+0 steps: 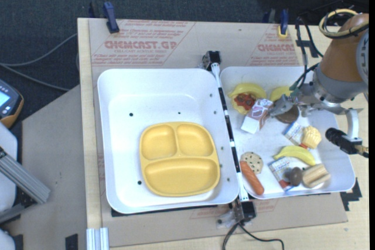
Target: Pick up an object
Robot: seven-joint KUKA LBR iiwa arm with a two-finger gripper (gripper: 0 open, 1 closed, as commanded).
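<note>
The right bin [345, 175] holds several toy foods: a yellow and red piece [246, 95], a white packet [255, 121], a cookie [252, 160], an orange carrot-like stick [254, 180], a banana [296, 153], a tan roll [314, 175] and a pale yellow lump [311, 137]. My gripper [281, 107] hangs low over the upper middle of this bin, between the white packet and a dark brown piece [288, 116]. The grey wrist hides what lies right beneath it.
The left bin [117, 96] carries a yellow three-part plate [179, 158]. A black clip [211, 58] sits where the bins meet at the back. Blue clamps [109, 16] hold the cardboard sheet at the far edge. The arm's orange band [345, 52] stands over the right bin's far corner.
</note>
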